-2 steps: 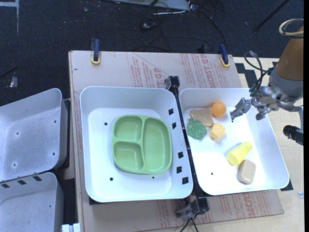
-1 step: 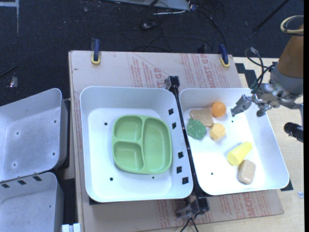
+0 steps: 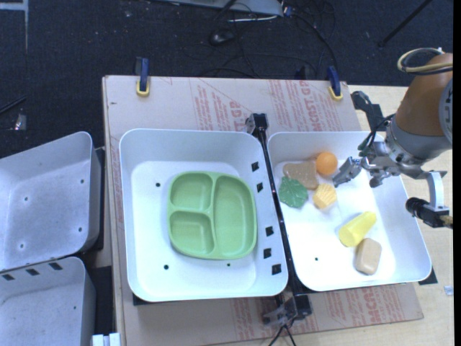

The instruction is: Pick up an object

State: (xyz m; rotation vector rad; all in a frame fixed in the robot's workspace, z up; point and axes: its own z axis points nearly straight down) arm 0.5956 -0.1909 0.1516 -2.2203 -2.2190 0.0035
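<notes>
Orange and round, the small ball (image 3: 326, 163) sits near the back of the right-hand bin (image 3: 403, 254), and of all the pieces there it lies closest to the gripper (image 3: 362, 170). It rests just to the camera's left of the fingertips and a touch farther back, apart from them, not between them. Being round, it offers no long axis to line up with, so the coming move seems to turn only on sideways shift and descent.

Touching or nearly touching the ball on its left is a tan slab (image 3: 301, 173); below that lie a green leafy piece (image 3: 292, 192) and a small yellow ridged piece (image 3: 324, 196). Well apart, toward the front of the bin, a yellow block (image 3: 357, 228) lies on a slant, its long axis running from lower left to upper right, with a beige lump (image 3: 367, 256) just in front of it.

The gripper's two fingers look spread, with one tip toward the ball and the other toward the bin's right wall, and nothing is pinched between them. The arm reaches in over the bin's right rim.

The left bin (image 3: 137, 193) holds a green divided tray (image 3: 213, 215).
</notes>
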